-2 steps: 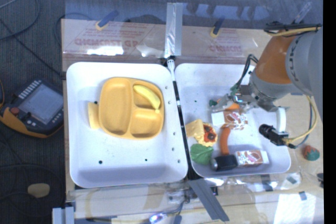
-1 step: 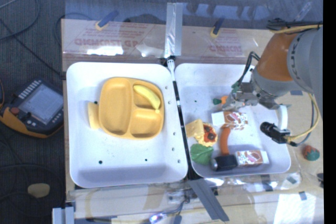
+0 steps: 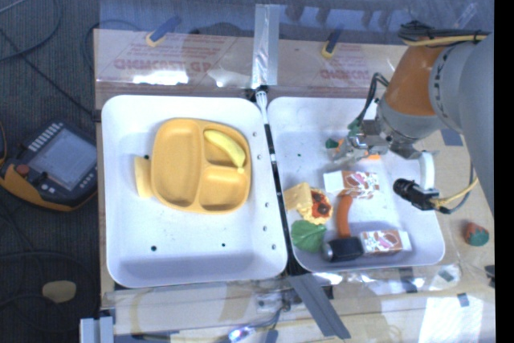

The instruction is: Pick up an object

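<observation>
no brand or writing can be read from here: the cardboard [image 3: 173,60] behind the bins has faint red print under clear film, seen mirrored and too washed out to read. the small packs have red and white labels, text too small.

left bin [image 3: 120,253]: a yellow tray [image 3: 189,173] w/ compartments lies in the middle. a banana [image 3: 226,147] sits in its upper right compartment. other compartments look bare.

right bin [image 3: 305,124]: a heap of small things in the lower half. a white card [image 3: 336,179], a red and white pack [image 3: 363,182] just beside it, an orange stick [image 3: 344,213] below, a yellow piece w/ red spots [image 3: 309,203] at the left, a green leaf-like thing [image 3: 307,234] under that, a black object [image 3: 345,249] at the front rim, and a flat pack [image 3: 384,241] w/ red label touching it at the right. a tiny green bit [image 3: 331,143] lies apart, higher up.

the arm [image 3: 434,84] comes in from the right, orange band above the wrist. the gripper [image 3: 359,150] hangs over the upper part of the right bin, just above the card and the red and white pack. if its fingers are open or closed, i cannot tell, and i see nothing clearly held.

outside: a pendant [image 3: 52,165] w/ screen on the floor at left, and a small red-green object [image 3: 477,234] on the bench at right.
</observation>
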